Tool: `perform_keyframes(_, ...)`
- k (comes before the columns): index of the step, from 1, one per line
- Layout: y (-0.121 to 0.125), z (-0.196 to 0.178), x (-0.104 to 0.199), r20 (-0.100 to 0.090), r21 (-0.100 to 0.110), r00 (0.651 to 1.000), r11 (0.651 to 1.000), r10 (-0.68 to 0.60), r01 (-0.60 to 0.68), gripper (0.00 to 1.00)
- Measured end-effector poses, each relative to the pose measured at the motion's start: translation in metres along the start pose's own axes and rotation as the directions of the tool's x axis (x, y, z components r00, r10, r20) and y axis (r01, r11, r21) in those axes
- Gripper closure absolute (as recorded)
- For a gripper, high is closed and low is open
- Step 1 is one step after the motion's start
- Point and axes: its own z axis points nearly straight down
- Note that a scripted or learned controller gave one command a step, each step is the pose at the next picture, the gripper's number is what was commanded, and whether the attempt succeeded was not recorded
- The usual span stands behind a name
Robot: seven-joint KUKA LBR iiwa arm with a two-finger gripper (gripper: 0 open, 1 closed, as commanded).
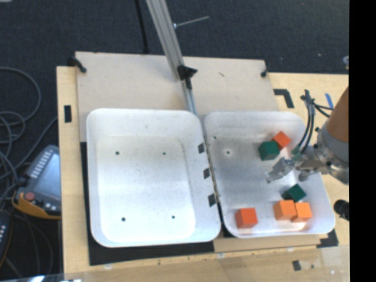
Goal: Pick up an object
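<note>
Jaws (281,170) hover between two green blocks (269,150), touching neither.

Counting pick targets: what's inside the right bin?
Right bin holds two green blocks and four orange blocks. The gripper may cover more.

- Four orange cubes I'm counting: (282,138), (247,217), (285,209), (303,211).
- Two dark green cubes: (269,150), (294,192).
- Two shallow white plastic bins beneath me: (100,134), (235,122).
</note>
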Motion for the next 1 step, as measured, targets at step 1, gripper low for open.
perform_keyframes(1,0.0963,0.1256,-0.0081,-0.001,0.007,1.0,1.0,-0.007,0.007,0.0)
